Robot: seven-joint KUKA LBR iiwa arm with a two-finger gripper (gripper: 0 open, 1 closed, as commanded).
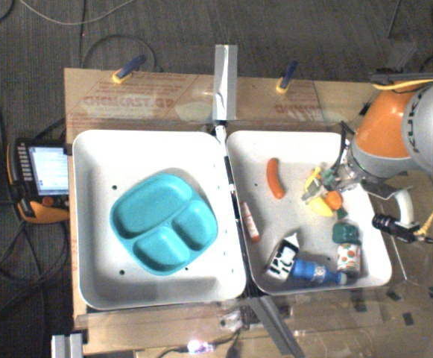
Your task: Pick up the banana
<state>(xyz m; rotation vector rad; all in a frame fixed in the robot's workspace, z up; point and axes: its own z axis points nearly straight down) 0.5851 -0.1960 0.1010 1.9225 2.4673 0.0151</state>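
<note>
Bins (89,200) white glossy plastic; teal tray (164,222) smooth plastic; bench (164,99) matt wood.

Robot lab: clamped bench (164,99), floor cables (52,6), teach pendant (41,177).

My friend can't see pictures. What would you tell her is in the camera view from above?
A grey robot arm with an orange band reaches into the right white bin, its gripper low over a yellow banana among small toys, including an orange sausage-shaped toy. The left white bin holds a turquoise divided plastic plate.
</note>
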